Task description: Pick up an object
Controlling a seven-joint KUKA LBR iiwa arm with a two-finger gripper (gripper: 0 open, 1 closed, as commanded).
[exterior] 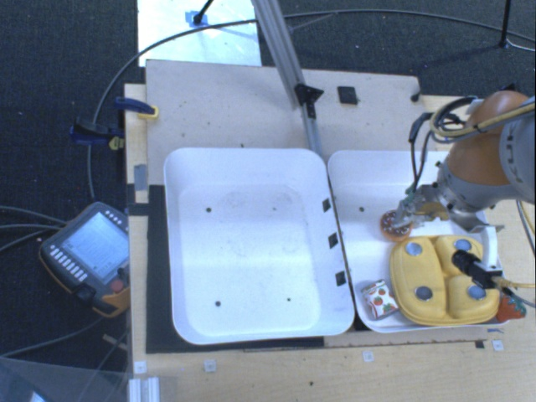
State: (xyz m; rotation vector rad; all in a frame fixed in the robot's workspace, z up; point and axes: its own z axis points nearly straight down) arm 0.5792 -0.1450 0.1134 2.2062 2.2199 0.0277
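Item: grey metal pole (276, 32), rising at a slant from the bench (226, 103) just behind the right bin's back-left corner.

Item: right bin (368, 182), shallow, white, side by side with the left bin (243, 241), their rims touching along the middle.

Item: yellow moulded piece (435, 279), large, lumpy, with round grey spots, lying flat in the right bin's front half and filling most of its floor there.

Item: small printed carton (378, 299), white with red and green marks, tilted in the right bin's front-left corner, just beside the yellow piece.

Item: round brown-red piece (392, 223), small, on the right bin's floor near its middle, just behind the yellow piece.

Item: orange-red thing (511, 308), at the right bin's front-right corner; too little of it shows to name it.

Item: gripper (410, 214), low over the right bin's middle, its tip touching or just beside the round brown-red piece. From where I stand I cannot tell whether the tool is apart or together, nor whether it grasps anything.

Item: arm (490, 153), grey with an orange band, leaning in over the right bin's far-right side.

Item: small black square (347, 95), on the bench behind the right bin.

Item: control pendant (88, 258), on the floor, well apart from the right bin, beyond the left bin.

Item: blue clamps (90, 132), at the bench's edge, on the same far side.
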